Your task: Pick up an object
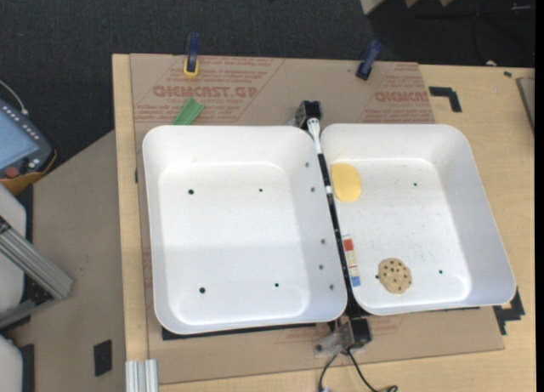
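- Two white bins are sitting side by side on a brown board: the left bin [170, 212] at centre-left of the frame, the right bin [463, 212] at centre-right.
- A pale yellow disc [346, 182] is lying in the right bin, close against its left wall in the upper part.
- A round cookie [394, 275] is lying in the same bin toward the bottom, well apart from the disc.
- A green strip [189, 111] is resting on the board just above the left bin's upper-left corner.
- Whether the robot's hand is released or clenched, I cannot tell from this frame.
- By my judgement the pick is just starting, with nothing lifted yet.
- The next move is calling for a reach from the right, down over one item; the cookie is offering more room than the disc, which is crowding the wall.
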Available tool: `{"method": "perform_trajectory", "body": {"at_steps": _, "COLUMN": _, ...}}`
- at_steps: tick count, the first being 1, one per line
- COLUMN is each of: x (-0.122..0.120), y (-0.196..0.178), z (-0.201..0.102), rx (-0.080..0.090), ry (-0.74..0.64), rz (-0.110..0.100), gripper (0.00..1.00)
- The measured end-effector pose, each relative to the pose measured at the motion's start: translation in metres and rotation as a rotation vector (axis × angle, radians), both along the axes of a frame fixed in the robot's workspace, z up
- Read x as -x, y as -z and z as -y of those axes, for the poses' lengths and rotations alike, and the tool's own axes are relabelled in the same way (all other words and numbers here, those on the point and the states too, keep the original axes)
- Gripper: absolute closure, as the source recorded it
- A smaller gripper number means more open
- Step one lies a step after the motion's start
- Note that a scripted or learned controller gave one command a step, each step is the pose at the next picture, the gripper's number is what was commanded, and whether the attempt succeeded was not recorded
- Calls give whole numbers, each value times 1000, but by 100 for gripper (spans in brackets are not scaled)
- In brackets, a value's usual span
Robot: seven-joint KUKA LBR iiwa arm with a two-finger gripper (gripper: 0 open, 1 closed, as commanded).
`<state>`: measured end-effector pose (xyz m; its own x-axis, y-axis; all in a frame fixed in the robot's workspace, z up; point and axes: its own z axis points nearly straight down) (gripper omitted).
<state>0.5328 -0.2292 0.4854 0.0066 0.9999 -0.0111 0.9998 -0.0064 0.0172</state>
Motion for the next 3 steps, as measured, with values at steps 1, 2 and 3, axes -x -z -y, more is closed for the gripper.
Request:
{"method": "perform_trajectory", "body": {"at_steps": 1, "x": -2, "y": -3, "z": -5, "rx": -5, "ry": -7, "rz": -9, "gripper": 100}}
{"method": "perform_trajectory", "body": {"at_steps": 2, "x": 14, "y": 39, "z": -67, "rx": -14, "ry": -11, "rz": -23, "gripper": 100}}
{"method": "perform_trajectory", "body": {"at_steps": 3, "x": 25, "y": 107, "z": -114, "rx": -14, "ry": -11, "rz": -25, "gripper": 100}}
